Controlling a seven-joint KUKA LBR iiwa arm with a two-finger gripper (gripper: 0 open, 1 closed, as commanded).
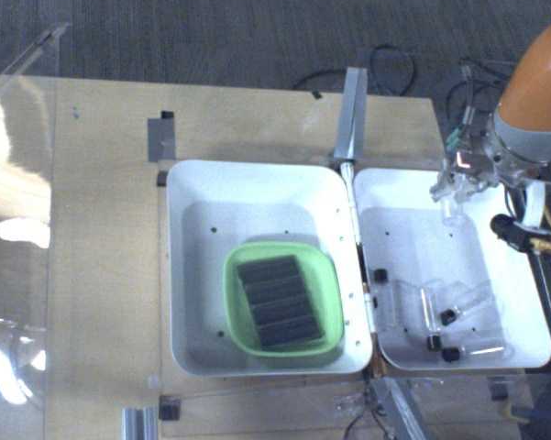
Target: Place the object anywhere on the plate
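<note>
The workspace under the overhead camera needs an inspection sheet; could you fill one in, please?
Surface: wooden bench bearing left bin and right bin.
Job's things: green plate in left bin, dark ridged block on it.
Clutter: clear tube-like pieces with black caps in right bin.
Grippers: gripper above right bin's far edge; finger state unclear.
Cables: black cables behind the bins.
Surroundings: grey floor.

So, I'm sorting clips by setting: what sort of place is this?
Likely a robotics lab: a wooden bench holding two white bins, a robot arm reaching in, loose cables behind.
</note>
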